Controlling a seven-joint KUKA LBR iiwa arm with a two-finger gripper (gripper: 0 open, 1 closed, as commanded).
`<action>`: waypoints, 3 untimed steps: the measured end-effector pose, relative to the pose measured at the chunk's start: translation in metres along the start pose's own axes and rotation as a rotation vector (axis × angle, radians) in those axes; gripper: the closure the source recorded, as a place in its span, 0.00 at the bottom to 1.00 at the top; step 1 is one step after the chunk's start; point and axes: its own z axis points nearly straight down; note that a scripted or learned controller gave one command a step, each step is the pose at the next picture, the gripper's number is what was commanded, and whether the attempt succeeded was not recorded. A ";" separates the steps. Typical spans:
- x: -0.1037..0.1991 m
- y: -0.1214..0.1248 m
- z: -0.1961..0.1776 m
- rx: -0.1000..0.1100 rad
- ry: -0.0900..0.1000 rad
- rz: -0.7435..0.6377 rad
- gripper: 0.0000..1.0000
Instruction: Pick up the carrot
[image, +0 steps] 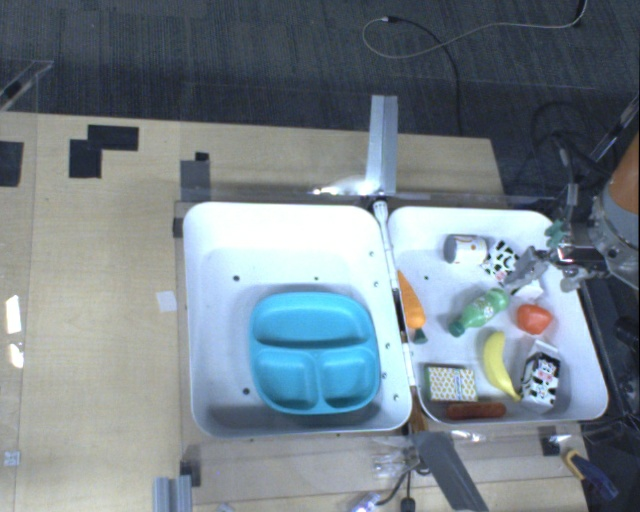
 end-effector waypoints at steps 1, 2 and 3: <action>0.077 0.037 0.039 0.002 0.001 0.031 0.00; 0.089 0.056 0.070 0.001 0.001 -0.027 0.00; 0.152 0.050 0.087 0.000 0.001 -0.089 0.00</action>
